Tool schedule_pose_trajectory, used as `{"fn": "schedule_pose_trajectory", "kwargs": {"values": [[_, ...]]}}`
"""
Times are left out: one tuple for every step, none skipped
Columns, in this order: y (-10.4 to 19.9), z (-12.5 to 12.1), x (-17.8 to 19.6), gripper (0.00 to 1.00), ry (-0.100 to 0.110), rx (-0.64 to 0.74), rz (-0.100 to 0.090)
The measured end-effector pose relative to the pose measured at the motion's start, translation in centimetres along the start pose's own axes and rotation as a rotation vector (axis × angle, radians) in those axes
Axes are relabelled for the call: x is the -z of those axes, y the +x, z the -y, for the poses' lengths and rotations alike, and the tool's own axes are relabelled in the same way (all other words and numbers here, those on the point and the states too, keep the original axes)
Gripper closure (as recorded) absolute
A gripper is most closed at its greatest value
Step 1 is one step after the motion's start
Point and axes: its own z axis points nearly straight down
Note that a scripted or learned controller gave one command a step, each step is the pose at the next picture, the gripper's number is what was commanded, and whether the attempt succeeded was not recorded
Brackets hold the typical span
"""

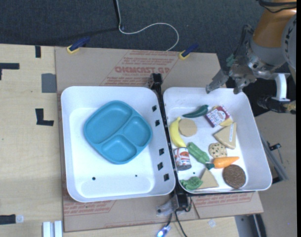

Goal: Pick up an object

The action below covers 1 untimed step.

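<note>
The arm (275, 31) hangs above the far right corner of the right bin (256, 132). Left of that bin, touching it, the left bin (73, 132) holds a blue tray (117, 131). The gripper (224, 86) hovers over the right bin's far rim, fingers spread apart with nothing between them. Within the right bin: a banana (176, 133) along its left wall, a brown disc (234, 176) at its near right corner, a cheese wedge (226, 135) toward its right, a can (182, 158) near its left wall, a carrot (224, 161) just above the disc, a green pepper (195, 112) nearest the gripper.
</note>
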Motion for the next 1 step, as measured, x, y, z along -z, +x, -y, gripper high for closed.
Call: {"fn": "schedule_pose_trajectory", "kwargs": {"values": [[4.84, 6.23, -5.67, 0.0, 0.007, 0.0, -0.002]]}}
